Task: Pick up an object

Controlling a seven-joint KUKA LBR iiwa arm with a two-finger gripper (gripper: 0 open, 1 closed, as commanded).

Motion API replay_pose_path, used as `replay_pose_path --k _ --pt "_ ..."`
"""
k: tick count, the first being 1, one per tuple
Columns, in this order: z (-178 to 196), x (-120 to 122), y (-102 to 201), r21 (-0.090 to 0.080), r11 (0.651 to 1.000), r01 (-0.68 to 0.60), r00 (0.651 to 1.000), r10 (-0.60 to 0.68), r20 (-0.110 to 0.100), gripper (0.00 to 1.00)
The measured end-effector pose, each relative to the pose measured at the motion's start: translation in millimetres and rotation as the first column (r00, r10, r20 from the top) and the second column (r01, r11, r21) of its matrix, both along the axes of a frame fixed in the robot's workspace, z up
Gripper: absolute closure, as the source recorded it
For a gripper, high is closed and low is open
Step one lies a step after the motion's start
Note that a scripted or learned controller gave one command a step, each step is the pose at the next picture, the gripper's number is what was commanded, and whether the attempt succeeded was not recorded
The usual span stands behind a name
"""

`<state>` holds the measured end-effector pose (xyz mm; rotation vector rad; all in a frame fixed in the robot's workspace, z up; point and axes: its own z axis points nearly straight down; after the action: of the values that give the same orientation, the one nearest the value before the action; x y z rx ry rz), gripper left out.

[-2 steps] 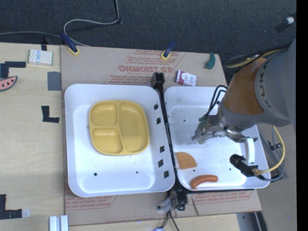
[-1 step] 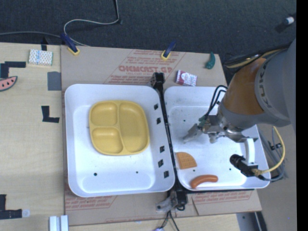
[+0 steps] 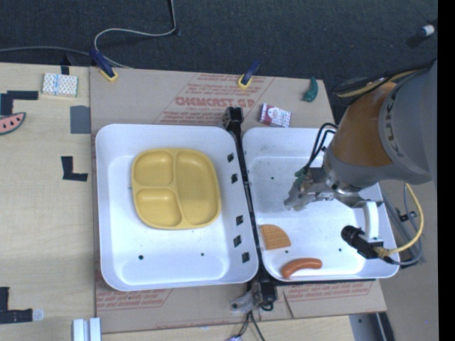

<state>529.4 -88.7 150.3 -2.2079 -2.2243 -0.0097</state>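
The tool (image 3: 297,199), grip state unclear, hovers over bare bin floor (image 3: 277,169); descending here would miss the waffle (image 3: 274,236) and sausage (image 3: 301,266).

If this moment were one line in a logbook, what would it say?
gripper: above right bin floor | orange sausage, waffle-like piece: untouched | yellow divided plate: left bin

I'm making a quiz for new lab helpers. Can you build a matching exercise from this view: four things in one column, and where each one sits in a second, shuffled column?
Things:
1. yellow divided plate
2. sausage
3. toast slice
4. gripper

Places:
A. right bin, near its front edge
B. over the middle of the right bin
C. left bin
D. right bin, beside the divider between the bins

Pairs: 1-C, 2-A, 3-D, 4-B
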Motion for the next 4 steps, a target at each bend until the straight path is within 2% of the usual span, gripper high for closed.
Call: replay_pose_path --k 1,2,3,4 --pt "0 0 0 0.000 1.000 0.000 1.000 0.000 0.000 0.00" --pt "-64 -5 -5 -0.009 1.000 0.007 1.000 -0.007 0.002 0.00" --pt "-55 -5 -7 -0.012 1.000 0.008 1.000 -0.008 0.005 1.00" --pt "-46 -5 -6 -0.011 1.000 0.007 1.000 -0.007 0.004 1.00"
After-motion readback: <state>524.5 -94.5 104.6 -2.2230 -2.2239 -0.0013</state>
